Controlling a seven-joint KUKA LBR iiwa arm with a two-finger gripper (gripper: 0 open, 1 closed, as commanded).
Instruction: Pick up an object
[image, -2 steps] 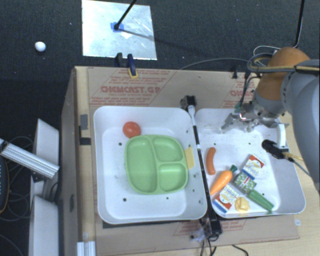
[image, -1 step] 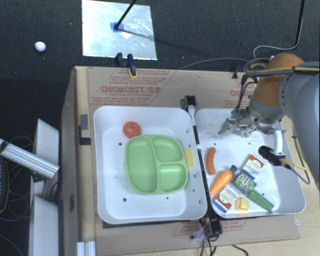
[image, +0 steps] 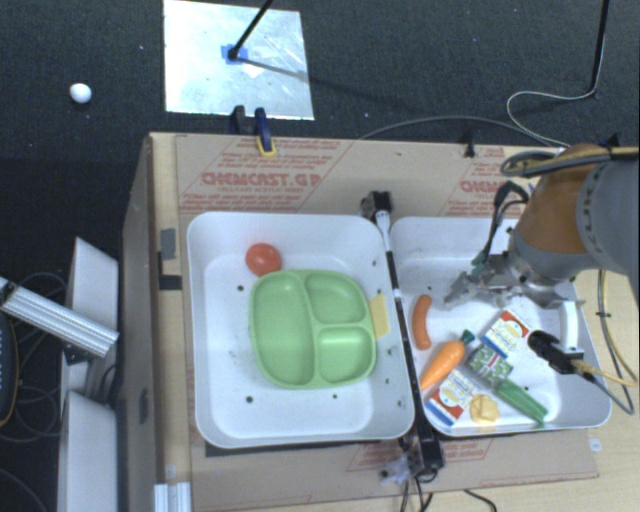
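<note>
Hovering at 3 o'clock over the right bin (image: 600, 405), the gripper (image: 487, 287) (finger state cannot be determined) risks closing on nothing, because the carrot (image: 441, 364) and sausage (image: 422, 321) lie at its 7 o'clock, apart.

The right bin (image: 420, 235) has bare floor along its far side. Its near half is crowded: a sausage (image: 422, 320) by the divider, a carrot (image: 441, 364), cartons (image: 495, 345), a green vegetable (image: 520, 398) and a small yellow piece (image: 484, 408) lie close together. In the left bin (image: 215, 400), the green sectioned plate (image: 310, 328) takes the middle, with a tomato (image: 263, 258) beyond it; the near and left margins are free.
</note>
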